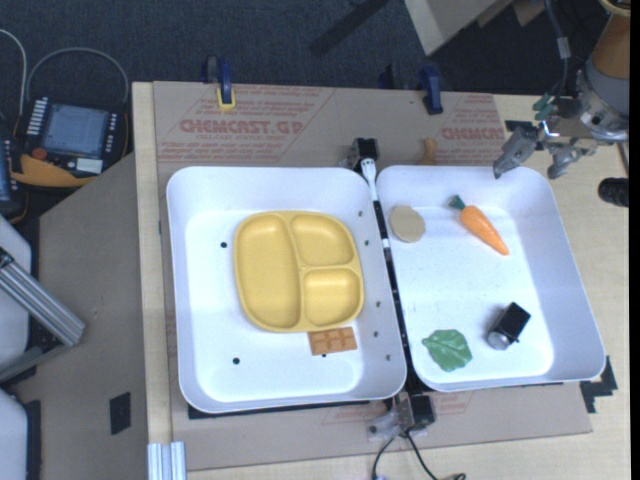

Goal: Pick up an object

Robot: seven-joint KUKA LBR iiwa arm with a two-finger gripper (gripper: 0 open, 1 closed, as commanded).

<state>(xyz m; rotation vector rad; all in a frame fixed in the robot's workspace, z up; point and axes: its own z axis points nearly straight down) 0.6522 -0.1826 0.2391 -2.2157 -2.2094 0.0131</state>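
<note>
Camera view: carrot diagonal, tip lower-right.

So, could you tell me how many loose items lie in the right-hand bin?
4: a carrot and tan disc at the far end, a green leaf and black block nearer.

Teach pendant beside bench

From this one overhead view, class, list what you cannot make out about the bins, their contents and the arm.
1. Arm: cut off by the top right edge; just the wrist shows.
2. Black object in the right bin: too small to identify.
3. Waffle piece: its top edge meets the yellow divided plate; overlap unclear.
4. Print on the cardboard: partly hidden by the left bin.
</note>
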